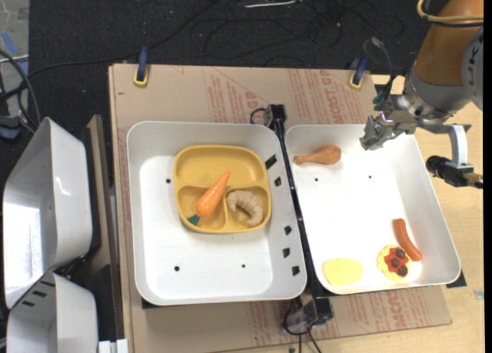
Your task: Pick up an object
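Camera view shows the likeliest target, a toy drumstick (319, 157), lying loose at about 11 o'clock in the right bin (430, 190), so by my reading the pick is not yet made and the whole grasp and lift are left. The hand (374, 134) hangs over that bin's far edge at roughly 12 o'clock, near the drumstick but apart from it, to its 3 o'clock side. Nothing sits between its tips; whether they stand apart or together I cannot tell at this slant and size. Other candidates lie at the bin's near side: a sausage (407, 239) at 4 o'clock, a small pizza (396, 261) just beside it, and a yellow disc (342, 271) at 6 o'clock. In the left bin (154, 267) a yellow tray (219, 158) holds a carrot (213, 194) and a shrimp (246, 207)
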Robot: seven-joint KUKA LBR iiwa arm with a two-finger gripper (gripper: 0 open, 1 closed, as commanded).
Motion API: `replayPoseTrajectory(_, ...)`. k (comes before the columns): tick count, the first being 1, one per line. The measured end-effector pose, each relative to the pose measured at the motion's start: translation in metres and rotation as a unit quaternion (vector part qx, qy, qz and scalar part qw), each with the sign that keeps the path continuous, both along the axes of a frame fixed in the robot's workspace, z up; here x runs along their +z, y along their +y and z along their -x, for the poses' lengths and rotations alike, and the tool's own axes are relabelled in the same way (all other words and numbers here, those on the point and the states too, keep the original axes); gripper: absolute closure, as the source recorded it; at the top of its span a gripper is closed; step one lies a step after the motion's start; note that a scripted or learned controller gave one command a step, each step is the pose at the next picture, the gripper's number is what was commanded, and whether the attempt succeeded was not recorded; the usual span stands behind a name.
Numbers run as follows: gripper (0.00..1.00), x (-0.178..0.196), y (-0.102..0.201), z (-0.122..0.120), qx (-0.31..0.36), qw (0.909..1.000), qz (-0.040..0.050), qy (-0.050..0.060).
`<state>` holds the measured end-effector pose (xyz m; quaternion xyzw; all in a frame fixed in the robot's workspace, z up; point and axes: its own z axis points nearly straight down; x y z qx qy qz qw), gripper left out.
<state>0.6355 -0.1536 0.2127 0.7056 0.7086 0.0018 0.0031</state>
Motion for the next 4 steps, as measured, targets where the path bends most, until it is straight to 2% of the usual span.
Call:
replayPoseTrajectory(1,1.0,0.054,0.0,-0.002,0.0,1.0,0.0003,0.0)
replayPoseTrajectory(2,1.0,0.057,0.058,0.005,0.002,1.0,-0.0019,0.003)
replayPoseTrajectory(4,1.0,0.05,0.15,0.023,0.002,1.0,-0.0015,0.005)
